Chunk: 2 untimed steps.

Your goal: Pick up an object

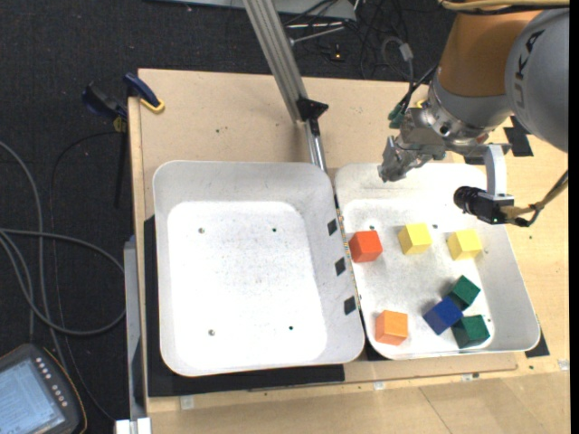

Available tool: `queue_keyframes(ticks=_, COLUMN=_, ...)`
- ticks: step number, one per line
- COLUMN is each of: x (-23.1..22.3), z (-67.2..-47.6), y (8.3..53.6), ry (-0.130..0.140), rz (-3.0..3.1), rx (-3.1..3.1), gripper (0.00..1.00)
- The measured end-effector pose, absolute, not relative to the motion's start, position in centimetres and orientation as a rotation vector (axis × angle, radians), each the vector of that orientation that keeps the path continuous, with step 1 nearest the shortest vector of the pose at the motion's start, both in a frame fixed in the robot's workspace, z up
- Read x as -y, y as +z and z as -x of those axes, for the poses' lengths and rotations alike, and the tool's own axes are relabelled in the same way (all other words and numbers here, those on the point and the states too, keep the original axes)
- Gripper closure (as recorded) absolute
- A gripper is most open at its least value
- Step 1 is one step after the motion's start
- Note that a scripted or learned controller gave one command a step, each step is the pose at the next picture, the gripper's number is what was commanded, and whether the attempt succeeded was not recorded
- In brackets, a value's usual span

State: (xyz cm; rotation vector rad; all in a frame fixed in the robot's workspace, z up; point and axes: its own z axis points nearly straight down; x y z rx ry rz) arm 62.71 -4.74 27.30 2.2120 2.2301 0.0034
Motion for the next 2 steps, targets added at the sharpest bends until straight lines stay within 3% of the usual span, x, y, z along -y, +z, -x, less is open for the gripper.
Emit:
queue_keyframes(ticks=1, x=-0.9, z=-61.6, y=26.6, ry=0.000, rz=-2.214, rx=-2.232, gripper=1.00)
queue_keyframes(ticks=2, x=-6.3, z=-62.6, y=24.8, ry=0.000, rz=-2.214, rx=-2.231, gripper=1.00)
